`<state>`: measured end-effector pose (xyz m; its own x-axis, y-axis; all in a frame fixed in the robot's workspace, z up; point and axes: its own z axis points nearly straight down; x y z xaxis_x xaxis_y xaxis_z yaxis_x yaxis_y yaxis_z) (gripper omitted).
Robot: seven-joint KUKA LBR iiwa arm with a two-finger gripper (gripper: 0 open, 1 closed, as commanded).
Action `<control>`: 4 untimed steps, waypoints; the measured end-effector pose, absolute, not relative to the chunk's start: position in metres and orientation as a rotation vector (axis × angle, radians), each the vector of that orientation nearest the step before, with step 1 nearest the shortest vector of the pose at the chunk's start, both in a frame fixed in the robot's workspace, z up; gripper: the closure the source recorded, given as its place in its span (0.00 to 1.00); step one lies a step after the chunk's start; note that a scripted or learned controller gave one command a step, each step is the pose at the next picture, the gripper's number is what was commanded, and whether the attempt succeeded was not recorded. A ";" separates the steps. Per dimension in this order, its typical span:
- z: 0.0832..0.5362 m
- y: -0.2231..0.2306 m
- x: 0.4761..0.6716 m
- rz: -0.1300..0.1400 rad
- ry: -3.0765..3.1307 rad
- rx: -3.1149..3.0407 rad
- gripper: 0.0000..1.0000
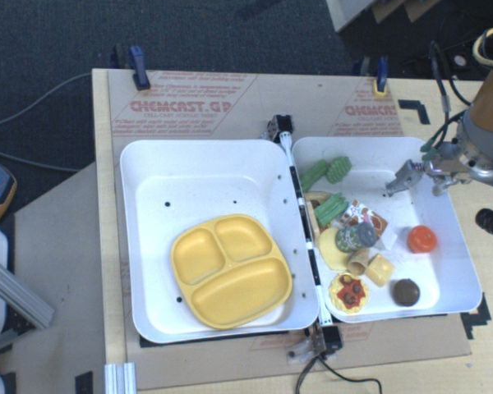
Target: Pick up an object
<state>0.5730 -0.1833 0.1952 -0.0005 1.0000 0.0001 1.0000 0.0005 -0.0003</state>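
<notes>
Dark blue carpet surrounds a pale bench (230, 105) topped with printed cardboard, on which two shallow white bins sit side by side. At the right edge of the frame the gripper (407, 177) hangs over the upper part of the right bin (464, 290); its grey fingers look slightly apart, with nothing between them. Just below it, an orange ball (421, 238) lies alone, and lower still a dark brown ball (406, 292) sits near the bin's bottom wall. Further left, green pieces (327, 171) lie at the bin's upper left, and below them a cluster of small toy foods (357, 230) is heaped together, ending in a little pizza (348, 292) at the lower left corner. In the left bin (148, 171), a yellow divided plate (230, 269) rests toward the lower right.
</notes>
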 end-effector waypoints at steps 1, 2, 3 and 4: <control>0.137 -0.147 0.546 0.004 -2.218 -2.213 0.00; 0.082 -0.121 0.526 0.003 -2.219 -2.218 0.00; 0.095 -0.123 0.528 -0.002 -2.222 -2.224 1.00; 0.094 -0.123 0.527 -0.001 -2.221 -2.223 0.00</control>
